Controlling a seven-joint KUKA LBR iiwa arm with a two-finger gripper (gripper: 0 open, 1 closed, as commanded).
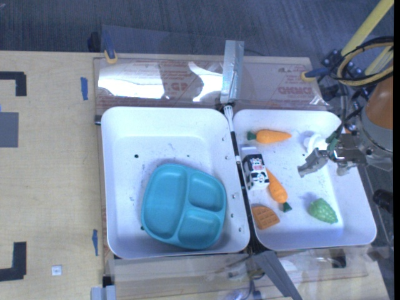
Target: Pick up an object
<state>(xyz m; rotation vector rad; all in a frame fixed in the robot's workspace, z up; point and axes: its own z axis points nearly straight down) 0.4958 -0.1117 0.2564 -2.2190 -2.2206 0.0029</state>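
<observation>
Starting at the worktop's (44, 167) left edge: bare pale wood with a few black corner marks and blue tape tabs, nothing to pick. Moving right, the left bin (119, 130) comes in, and it carries just one thing, a teal divided tray (184, 206) lying flat toward the bin's near edge, too broad and low to be a likely pick for a two-finger hand.

Across the divider now, and the right bin (356, 224) is where the candidates lie. Hard against its left wall sits a small black-and-white toy (255, 170), with a second carrot (277, 189) slanting away just beside it, and an orange waffle-like piece (265, 217) at the near left corner. One carrot (273, 136) rests near the far wall. A green bunch of grapes (322, 210) sits alone toward the near right corner, well apart from the rest, probably the easiest to get at.

And at the right edge, the hand (310, 164) reaches in over the bin's right side, low, with its tip above bare white floor between the far carrot and the grapes. Whether it is spread or closed cannot be told from this angle; nothing is seen between its tips. No object is lifted yet.
</observation>
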